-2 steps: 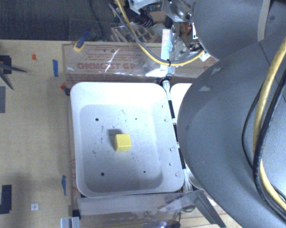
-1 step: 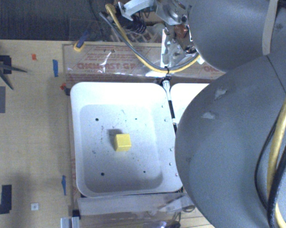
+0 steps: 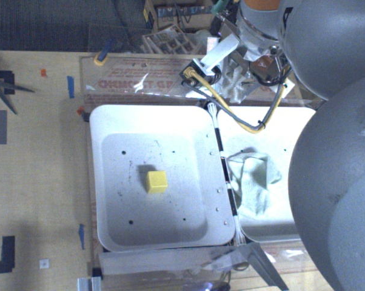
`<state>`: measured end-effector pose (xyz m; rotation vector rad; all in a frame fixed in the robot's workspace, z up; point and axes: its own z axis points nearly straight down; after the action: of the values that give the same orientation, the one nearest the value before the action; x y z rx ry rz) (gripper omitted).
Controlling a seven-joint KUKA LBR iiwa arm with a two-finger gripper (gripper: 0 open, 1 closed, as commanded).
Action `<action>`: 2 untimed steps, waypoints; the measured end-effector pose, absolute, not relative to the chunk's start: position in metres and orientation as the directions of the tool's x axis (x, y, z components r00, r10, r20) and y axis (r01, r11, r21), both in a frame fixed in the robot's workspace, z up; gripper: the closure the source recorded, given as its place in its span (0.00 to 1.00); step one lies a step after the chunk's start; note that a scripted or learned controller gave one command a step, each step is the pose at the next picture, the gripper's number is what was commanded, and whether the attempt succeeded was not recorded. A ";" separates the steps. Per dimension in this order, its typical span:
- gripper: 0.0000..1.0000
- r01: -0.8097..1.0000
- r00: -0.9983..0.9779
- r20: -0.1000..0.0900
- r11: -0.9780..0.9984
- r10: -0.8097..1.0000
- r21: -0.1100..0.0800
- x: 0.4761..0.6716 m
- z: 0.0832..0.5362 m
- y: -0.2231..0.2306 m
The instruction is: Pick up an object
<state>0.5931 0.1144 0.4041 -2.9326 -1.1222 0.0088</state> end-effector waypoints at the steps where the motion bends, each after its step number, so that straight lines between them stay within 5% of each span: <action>1: 1.00 0.459 0.888 -0.005 -0.888 0.459 -0.003 0.617 0.319 0.158; 2: 1.00 0.311 0.950 -0.005 -0.950 0.312 -0.003 0.630 0.294 0.093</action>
<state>0.6296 0.0925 0.2936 -3.1003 -0.4952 0.0079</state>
